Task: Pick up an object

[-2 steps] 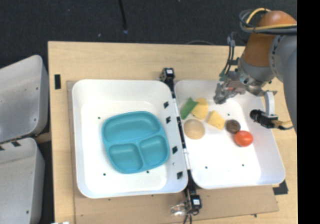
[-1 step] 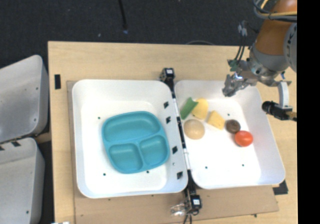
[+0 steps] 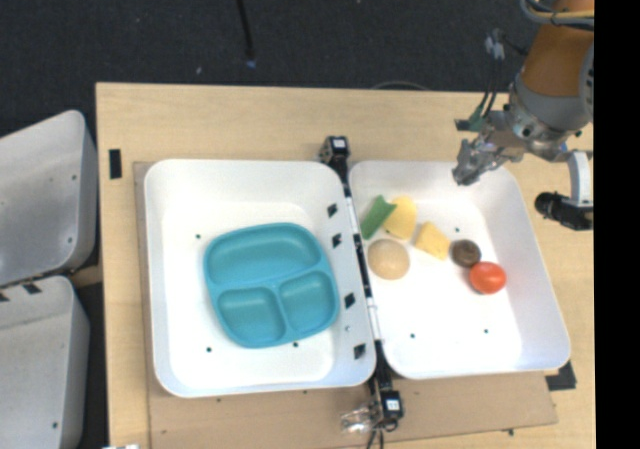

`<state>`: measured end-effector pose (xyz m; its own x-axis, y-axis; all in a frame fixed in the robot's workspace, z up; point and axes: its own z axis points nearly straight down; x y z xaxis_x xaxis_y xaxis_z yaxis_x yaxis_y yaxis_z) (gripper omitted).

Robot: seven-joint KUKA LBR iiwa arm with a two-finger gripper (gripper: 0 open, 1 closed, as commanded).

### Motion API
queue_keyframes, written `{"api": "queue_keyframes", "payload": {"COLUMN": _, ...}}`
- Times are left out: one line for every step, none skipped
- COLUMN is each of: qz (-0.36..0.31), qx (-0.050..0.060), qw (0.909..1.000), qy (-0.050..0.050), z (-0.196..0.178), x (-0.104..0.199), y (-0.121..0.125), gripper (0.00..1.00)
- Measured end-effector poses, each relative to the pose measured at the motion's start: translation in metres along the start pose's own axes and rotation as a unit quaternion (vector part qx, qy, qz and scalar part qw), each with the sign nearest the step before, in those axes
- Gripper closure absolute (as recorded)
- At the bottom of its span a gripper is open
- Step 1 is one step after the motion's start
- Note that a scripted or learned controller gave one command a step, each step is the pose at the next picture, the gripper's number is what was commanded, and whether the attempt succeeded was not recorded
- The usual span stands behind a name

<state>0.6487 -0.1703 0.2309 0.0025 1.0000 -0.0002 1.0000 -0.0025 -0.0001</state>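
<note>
Hand (image 3: 468, 173) blurred above right bin (image 3: 520, 337); grip unclear.

A single fixed camera looks down at a slant from above the wooden bench (image 3: 300, 122), far enough to frame both white bins (image 3: 170, 337), the arm (image 3: 555, 57) entering at two o'clock.

Divided tray (image 3: 268, 284) in left bin (image 3: 170, 187) — small items (image 3: 430, 242) in right bin (image 3: 520, 337)
</note>
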Motion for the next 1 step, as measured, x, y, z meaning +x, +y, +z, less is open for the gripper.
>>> {"api": "queue_keyframes", "payload": {"qz": -0.004, "qx": 0.002, "qw": 1.0, "qy": 0.0, "z": 0.0067, "x": 0.0441, "y": -0.016, "gripper": 1.0}}
